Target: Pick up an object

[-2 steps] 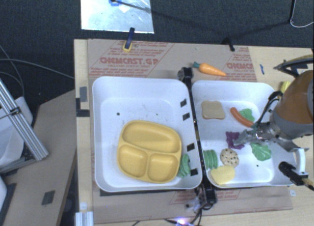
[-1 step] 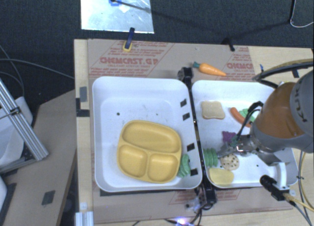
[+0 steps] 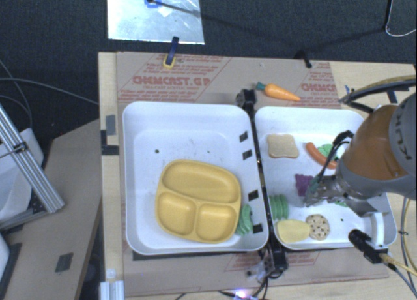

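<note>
Now end effector (image 3: pixel 317 192) low in right bin (image 3: pixel 339 117), beside purple toy (image 3: pixel 303 182)

The arm (image 3: pixel 381 155) runs off the right edge and partly covers the purple toy (image 3: pixel 303 183) beneath it.

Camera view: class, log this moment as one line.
hand: over right bin | nearest: purple toy | yellow tray: left bin

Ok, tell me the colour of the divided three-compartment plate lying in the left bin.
Yellow: the divided plastic plate, seen clearly in the camera view.
</note>
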Action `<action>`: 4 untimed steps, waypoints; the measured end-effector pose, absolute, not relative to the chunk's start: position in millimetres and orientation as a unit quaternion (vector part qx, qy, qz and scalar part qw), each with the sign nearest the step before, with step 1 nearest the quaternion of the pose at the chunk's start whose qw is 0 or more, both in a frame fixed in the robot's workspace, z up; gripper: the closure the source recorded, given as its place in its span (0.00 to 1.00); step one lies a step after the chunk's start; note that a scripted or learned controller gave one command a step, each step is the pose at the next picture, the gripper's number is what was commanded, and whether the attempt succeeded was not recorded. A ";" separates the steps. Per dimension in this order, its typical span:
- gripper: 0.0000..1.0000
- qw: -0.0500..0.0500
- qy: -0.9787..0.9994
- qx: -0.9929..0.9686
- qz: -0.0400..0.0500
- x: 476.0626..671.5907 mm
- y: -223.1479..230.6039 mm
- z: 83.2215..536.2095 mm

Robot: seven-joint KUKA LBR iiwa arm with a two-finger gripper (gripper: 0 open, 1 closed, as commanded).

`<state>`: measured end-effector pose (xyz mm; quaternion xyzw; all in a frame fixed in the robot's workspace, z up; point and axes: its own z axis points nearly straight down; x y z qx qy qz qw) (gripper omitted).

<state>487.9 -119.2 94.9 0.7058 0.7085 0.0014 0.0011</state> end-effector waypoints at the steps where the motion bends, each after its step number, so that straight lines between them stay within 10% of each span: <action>1: 1.00 0.000 0.709 0.705 0.001 487.1 -90.3 83.8; 4: 1.00 0.001 0.711 0.703 0.005 510.1 112.1 267.2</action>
